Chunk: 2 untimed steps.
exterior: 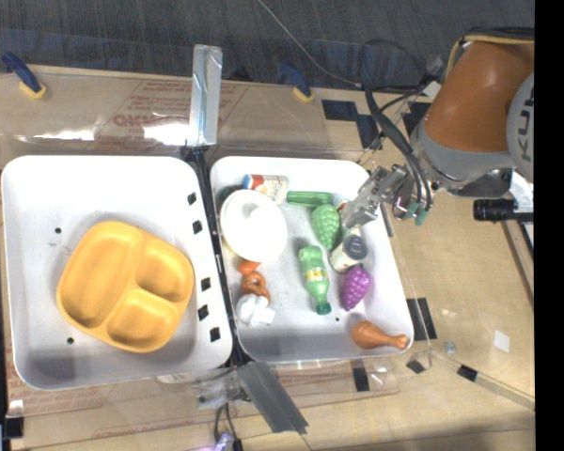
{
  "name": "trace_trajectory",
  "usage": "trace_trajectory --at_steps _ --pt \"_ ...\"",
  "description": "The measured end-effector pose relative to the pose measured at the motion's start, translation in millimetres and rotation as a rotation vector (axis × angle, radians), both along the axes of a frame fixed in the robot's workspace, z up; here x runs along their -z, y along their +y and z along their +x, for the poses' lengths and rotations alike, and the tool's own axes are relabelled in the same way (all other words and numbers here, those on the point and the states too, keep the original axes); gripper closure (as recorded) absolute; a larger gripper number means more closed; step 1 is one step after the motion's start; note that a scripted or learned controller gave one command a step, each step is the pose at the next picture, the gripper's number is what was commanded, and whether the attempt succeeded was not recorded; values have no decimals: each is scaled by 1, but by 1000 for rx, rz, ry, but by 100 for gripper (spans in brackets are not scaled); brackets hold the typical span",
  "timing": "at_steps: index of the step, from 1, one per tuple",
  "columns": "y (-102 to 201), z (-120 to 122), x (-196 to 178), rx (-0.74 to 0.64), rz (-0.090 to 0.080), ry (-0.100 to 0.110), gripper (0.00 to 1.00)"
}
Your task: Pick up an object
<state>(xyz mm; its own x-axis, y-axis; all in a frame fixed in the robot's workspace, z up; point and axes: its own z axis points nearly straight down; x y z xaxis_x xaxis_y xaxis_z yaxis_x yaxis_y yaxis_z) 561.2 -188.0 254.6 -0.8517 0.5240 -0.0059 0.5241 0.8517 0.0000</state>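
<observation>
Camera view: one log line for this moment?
gripper: over right bin's far right corner | nearest: green grapes | grasp: none seen | left bin: yellow divided plate

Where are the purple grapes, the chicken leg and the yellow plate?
purple grapes point(355, 287), camera view, middle of the bunch.
chicken leg point(370, 334), camera view, its thick meaty end.
yellow plate point(124, 285), camera view, its centre divider.

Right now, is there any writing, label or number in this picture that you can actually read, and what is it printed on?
None can be read.
Red print on the clear sheet behind the bins: too blurred.
Label on the small can in the right bin: too small.
Label on the green bottle: too small.
</observation>
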Motion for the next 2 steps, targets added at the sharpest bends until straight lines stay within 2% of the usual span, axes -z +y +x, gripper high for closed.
trace_trajectory --at_steps 1,2 --pt "-11 -70 40 73 3 7 100" --pt "37 -84 90 88 5 7 100"
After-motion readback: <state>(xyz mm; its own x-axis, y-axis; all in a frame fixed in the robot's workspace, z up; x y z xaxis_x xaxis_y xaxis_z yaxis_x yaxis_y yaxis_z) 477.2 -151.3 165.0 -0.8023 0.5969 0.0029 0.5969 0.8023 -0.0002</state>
